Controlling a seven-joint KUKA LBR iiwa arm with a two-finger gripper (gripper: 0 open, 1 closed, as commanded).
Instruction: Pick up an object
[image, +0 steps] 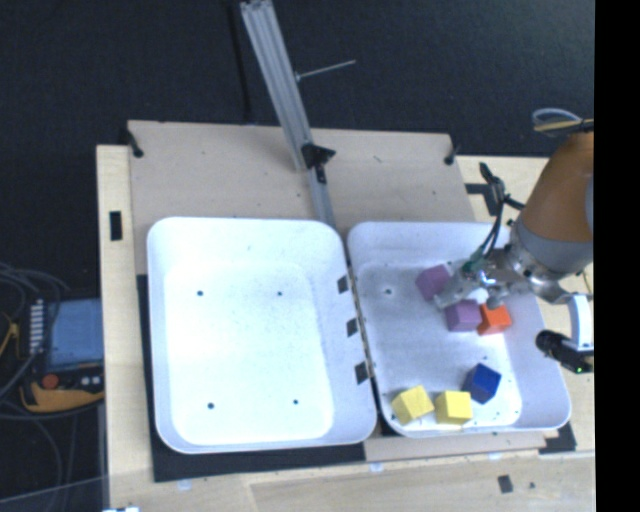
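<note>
Yellow blocks (432, 405) frontmost; claw (470, 287), state unclear, amid purple blocks (462, 316), orange block (495, 320).

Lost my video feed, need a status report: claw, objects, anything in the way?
Claw low in right white bin, among small purple block, second purple block, orange block. Nothing visibly held. Blocks crowd together.

The bench (115, 320) bears two white bins (245, 330) side by side.

Bright overhead light; left bin (250, 330) glares white; slightly soft.
</note>
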